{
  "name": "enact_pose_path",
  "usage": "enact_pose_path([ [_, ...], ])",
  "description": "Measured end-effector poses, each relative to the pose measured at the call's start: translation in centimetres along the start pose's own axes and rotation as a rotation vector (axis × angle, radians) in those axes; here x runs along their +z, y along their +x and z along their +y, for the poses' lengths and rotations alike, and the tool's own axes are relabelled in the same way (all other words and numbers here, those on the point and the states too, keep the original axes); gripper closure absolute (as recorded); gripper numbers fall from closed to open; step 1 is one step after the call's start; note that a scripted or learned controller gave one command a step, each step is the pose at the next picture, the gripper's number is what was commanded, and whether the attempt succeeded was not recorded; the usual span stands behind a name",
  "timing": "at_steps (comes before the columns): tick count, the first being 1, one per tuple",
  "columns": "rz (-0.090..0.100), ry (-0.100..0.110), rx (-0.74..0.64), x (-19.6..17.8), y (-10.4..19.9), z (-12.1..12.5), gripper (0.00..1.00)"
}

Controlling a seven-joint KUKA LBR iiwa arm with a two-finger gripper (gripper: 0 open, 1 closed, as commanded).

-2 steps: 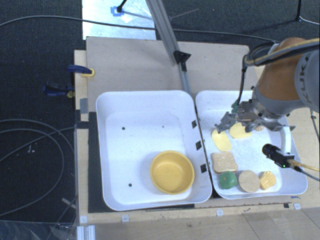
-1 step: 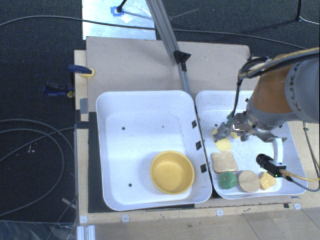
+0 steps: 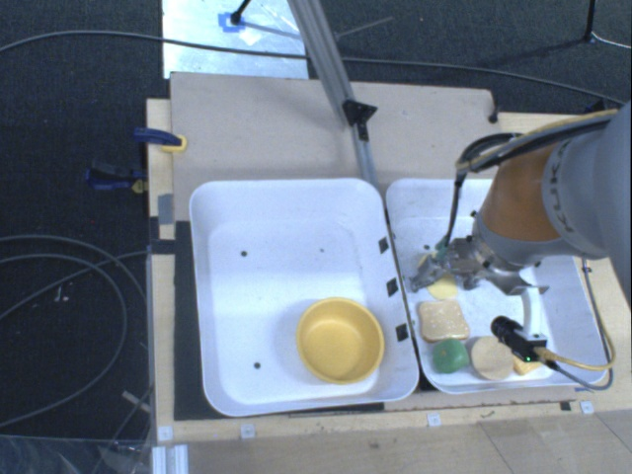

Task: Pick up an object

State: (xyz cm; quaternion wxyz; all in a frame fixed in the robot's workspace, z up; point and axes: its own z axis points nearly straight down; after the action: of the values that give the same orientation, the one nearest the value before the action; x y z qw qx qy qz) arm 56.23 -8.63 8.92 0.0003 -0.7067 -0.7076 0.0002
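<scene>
We see the hand (image 3: 440, 265) low in the right white plastic bin (image 3: 415, 205), and we cannot tell how it is set. Touching it at about six o'clock lies a small pale yellow rounded object (image 3: 443, 288), with a square tan sponge-like block (image 3: 442, 319) just beyond on the same line. We judge the yellow piece the nearest candidate; its long axis runs roughly nine to three.
</scene>
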Motion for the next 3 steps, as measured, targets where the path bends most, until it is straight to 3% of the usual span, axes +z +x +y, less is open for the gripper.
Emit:
enact_pose_path([
  [1,0.000,-0.003,0.001,-1.2,0.0,0.1,1.00],
  [3,-0.002,-0.008,0.002,-11.3,-1.3,-0.9,1.00],
])
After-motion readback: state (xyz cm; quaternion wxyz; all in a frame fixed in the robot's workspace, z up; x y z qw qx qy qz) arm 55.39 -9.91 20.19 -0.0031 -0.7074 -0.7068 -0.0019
